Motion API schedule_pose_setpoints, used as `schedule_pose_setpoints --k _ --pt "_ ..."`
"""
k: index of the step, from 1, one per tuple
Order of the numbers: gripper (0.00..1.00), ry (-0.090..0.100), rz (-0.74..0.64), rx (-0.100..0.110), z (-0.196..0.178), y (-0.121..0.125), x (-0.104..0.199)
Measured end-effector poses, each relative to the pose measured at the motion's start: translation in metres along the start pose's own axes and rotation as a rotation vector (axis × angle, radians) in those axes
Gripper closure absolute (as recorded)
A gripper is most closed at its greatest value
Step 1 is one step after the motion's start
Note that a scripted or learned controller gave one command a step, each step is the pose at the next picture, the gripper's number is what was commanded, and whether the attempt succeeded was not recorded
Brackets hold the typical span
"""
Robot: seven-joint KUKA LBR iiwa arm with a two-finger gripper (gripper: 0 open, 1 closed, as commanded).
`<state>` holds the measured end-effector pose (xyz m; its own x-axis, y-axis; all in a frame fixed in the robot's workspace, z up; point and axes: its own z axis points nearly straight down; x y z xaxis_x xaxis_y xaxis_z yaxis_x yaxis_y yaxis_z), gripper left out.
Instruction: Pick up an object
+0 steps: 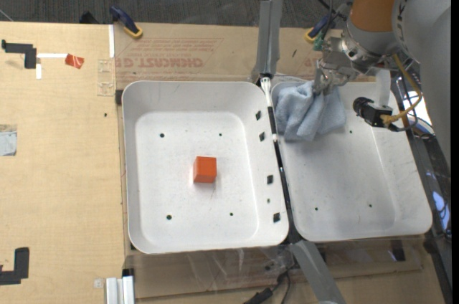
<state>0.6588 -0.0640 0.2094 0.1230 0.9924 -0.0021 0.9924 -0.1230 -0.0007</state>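
Two white bins are sitting side by side on the desk point(57, 173). The left bin point(143, 224) is holding an orange cube point(205, 170) near its middle. The right bin point(358, 216) is holding a blue-grey cloth point(305, 116), bunched in its far left corner against the divider. My end effector point(326, 79) is pinching the cloth's top edge, its fingers closed on the fabric, and the cloth is hanging down from them.

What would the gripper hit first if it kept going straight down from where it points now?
Most likely the blue cloth: the gripper sits right at its top edge, in the right bin's far corner. Depth is unclear from this view.
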Motion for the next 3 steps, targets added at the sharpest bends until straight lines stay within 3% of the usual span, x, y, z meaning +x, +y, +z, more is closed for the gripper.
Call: schedule_pose_setpoints --k 1,2,3 --pt "1.00 0.000 0.115 0.002 0.004 0.002 -0.015" --pt "1.00 0.000 0.089 0.002 0.016 0.005 -0.042" --pt "1.00 -0.003 0.087 0.003 0.007 0.005 -0.042"
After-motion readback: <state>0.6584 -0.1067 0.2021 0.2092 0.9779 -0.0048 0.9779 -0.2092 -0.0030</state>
